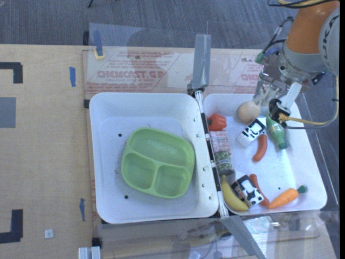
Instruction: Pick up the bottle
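Camera view: the grey arm with its orange band reaches in from the right and bends down over the far right corner of the right bin on the tabletop. A green bottle lies on that bin's floor near the right wall, with its long axis running from far to near and leaning slightly; which end is the neck is unclear. The jaws hang just above the bottle's far end, and whether they are open or closed cannot be told.

Bottle: green, small
Pose: lying down, I think
Place: right bin, far half, near its right wall
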`<state>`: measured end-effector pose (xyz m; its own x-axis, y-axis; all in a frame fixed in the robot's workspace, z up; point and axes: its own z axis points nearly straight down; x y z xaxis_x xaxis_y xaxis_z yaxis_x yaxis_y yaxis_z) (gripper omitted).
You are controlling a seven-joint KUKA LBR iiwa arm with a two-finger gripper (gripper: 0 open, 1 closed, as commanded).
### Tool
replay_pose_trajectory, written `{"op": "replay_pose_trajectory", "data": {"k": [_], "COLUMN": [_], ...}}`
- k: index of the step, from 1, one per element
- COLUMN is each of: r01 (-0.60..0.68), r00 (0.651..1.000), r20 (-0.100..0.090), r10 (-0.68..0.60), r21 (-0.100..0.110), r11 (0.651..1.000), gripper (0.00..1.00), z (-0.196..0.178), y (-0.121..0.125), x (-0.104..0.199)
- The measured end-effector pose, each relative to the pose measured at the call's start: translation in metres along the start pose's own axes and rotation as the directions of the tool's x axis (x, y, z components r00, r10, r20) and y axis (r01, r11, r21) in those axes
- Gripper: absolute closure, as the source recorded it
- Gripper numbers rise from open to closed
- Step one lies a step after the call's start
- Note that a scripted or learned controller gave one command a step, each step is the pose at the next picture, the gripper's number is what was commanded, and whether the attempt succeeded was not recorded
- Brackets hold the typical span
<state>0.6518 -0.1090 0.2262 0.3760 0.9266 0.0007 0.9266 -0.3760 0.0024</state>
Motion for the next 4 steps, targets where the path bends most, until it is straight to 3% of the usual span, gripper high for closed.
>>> {"op": "replay_pose_trajectory", "data": {"k": [1,2,3,4], "r01": [-0.001,0.023,0.05,0.048], "r00": [1.0,1.0,0.999,0.999], "r20": [0.001,0.001,-0.007,0.0], "r10": [0.001,-0.023,-0.05,-0.048], "r21": [0.001,0.004,-0.028,-0.039], "r11": [1.0,1.0,0.998,0.998], "gripper": [0.0,0.0,0.0,1.0], "z": [0.001,0.092,0.117,0.102], "y": [0.0,-0.016,0.004,0.008], "x": [0.0,-0.052,-0.1,-0.104]}}
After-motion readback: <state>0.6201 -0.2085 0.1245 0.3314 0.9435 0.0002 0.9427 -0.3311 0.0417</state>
